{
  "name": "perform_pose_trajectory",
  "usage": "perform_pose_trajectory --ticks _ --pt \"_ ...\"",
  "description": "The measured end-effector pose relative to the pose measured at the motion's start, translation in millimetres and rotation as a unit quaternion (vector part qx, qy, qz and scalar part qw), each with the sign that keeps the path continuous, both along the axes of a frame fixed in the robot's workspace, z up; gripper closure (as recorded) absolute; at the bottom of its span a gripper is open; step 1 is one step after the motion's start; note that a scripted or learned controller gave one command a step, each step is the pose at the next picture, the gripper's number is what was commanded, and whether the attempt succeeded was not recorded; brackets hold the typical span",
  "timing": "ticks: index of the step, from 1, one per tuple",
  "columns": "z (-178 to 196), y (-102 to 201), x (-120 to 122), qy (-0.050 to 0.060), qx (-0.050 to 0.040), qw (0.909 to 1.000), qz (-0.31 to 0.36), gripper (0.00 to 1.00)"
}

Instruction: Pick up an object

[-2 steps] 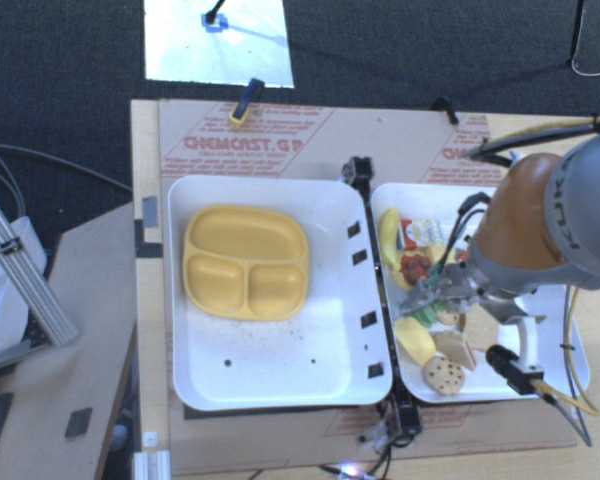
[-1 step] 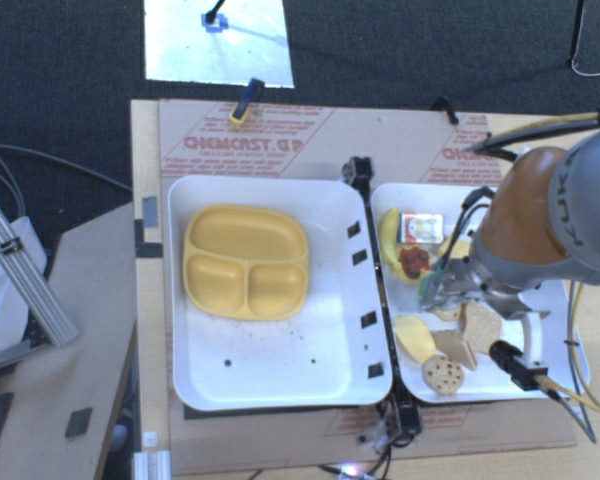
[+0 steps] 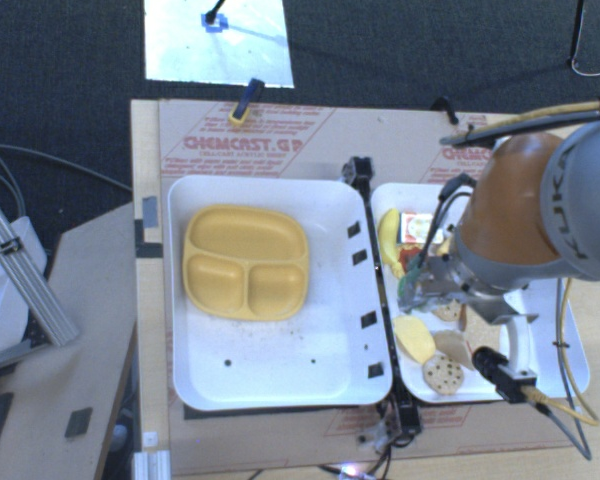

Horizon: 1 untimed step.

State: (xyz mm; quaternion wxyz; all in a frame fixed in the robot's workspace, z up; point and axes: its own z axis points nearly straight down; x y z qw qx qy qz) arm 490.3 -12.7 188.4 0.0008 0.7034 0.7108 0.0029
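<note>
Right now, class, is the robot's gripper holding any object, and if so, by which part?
It cannot be told: the gripper is low over the right bin among the toy foods, its tips hidden by the arm.

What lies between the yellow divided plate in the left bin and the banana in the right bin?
In the camera view, bare white bin floor, then the two bins' adjoining walls with black clips, separate the yellow plate from the banana.

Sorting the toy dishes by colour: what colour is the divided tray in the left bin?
Yellow, a pale mustard shade; the divided tray shows plainly in the camera view.
</note>
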Motion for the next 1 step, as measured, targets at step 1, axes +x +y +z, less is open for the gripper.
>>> perform_pose_trajectory --ticks 1 --pt "-4.1 52.7 -3.4 0.001 -0.0004 1.0 0.0 1.0"
